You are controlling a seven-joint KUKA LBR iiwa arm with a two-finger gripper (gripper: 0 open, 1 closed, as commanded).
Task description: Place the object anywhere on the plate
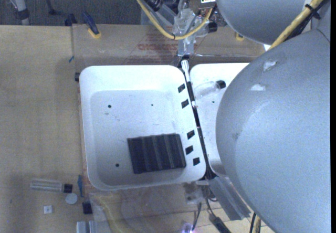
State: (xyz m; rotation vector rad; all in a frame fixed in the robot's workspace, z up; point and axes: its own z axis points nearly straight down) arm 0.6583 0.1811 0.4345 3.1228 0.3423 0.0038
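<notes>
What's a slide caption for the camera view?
Grey arm looms over the right white bin; a dark ribbed rectangular block lies in the left white bin.

Camera count: one view, so no overlap between views to tell.
Position: fixed above the bench (37, 101), looking down at a slant.
Facing: toward the two white bins, side by side; the floor beyond the bench fills the upper edge.
Nearness: the grey arm (273, 137) bulks large on the right and hides most of the right bin (210, 82), so it passes close under the lens.
Gripper in frame: the gripper (185, 43) sits near the top centre, above the bins' shared rim.
Left bin (89, 137): below and left of the gripper, seen whole.
Framing: bench edge and small clutter below, far from the gripper.
</notes>
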